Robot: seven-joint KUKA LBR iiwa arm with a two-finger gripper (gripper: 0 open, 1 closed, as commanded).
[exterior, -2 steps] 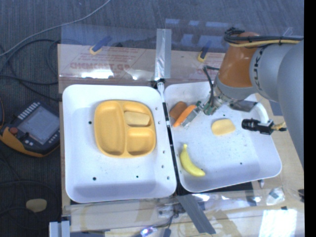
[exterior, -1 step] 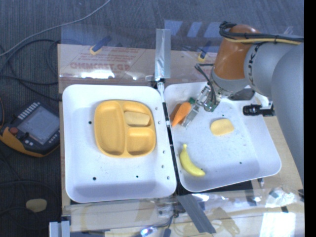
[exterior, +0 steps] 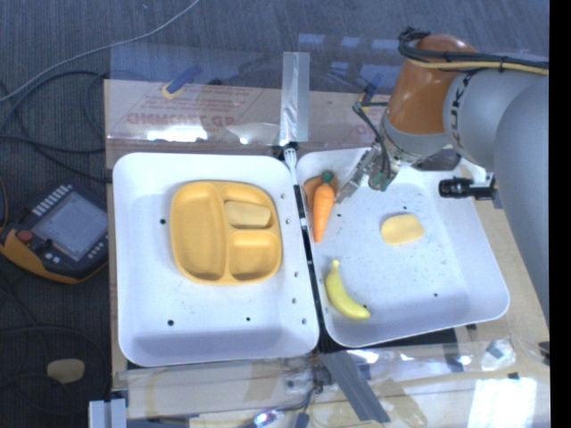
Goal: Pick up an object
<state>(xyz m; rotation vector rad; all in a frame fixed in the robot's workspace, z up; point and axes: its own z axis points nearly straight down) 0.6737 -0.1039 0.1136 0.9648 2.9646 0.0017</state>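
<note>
Carrot [exterior: 321, 208] seems the likeliest pick: it lies in the right bin [exterior: 473, 266] hard against that bin's left wall, near its far left corner, point toward the near edge and green top toward the far edge. The gripper [exterior: 364, 177] hangs just beside its top, over the far part of the right bin; its fingers look spread a little with nothing between them, so it holds nothing.

By its look the carrot is a light, hard plastic toy, smooth and tapered. It would probably slip if pinched near the thin tip, so the thick shoulder below the green is the better place to take hold, across its width. The wall pressing on its left side leaves little room for a finger there, which could spoil the grasp.

Two other things share the right bin: a pale yellow lump [exterior: 402, 229] toward the middle, rounded and free on every side, and a banana [exterior: 343, 294] near the left wall toward the near edge, curved and probably glossy.

The left bin [exterior: 143, 319] holds a yellow divided tray [exterior: 201, 239], with a yellow block [exterior: 247, 213] in its far right compartment.

Beyond the far edge of the bins lies brown cardboard [exterior: 192, 110] with faded reddish print, too faint to read surely. The arm's casing [exterior: 455, 105] bears dark lettering, partly cut off
</note>
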